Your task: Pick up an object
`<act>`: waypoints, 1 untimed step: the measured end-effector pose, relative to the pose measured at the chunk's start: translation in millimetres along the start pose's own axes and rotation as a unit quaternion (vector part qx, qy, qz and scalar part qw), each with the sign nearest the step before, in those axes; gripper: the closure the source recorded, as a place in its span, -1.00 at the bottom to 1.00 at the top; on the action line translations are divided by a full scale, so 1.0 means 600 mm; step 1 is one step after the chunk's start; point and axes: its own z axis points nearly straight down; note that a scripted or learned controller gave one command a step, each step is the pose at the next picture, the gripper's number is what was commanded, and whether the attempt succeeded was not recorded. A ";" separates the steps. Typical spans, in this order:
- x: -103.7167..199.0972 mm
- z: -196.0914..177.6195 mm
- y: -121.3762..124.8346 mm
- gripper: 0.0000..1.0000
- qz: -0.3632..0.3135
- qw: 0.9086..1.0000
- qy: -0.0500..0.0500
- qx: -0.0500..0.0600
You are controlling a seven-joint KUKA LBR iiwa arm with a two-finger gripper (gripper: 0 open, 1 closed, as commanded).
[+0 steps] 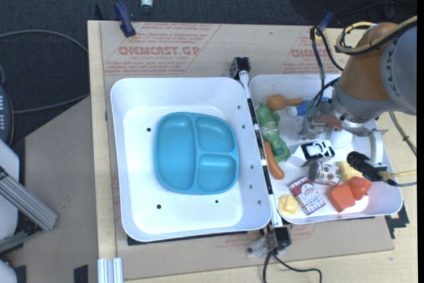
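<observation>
A single fixed camera looks down on the bench (199, 43) from above, at a slight slant rather than straight overhead. It stands far enough back to take in both white bins — the left bin (132, 142) and the right bin (291, 86) — plus dark floor beyond the bench's far edge. The arm (377, 69) enters from the right side of the view.
</observation>
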 end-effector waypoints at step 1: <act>0.000 0.000 0.000 -1.00 0.000 1.000 0.000 0.000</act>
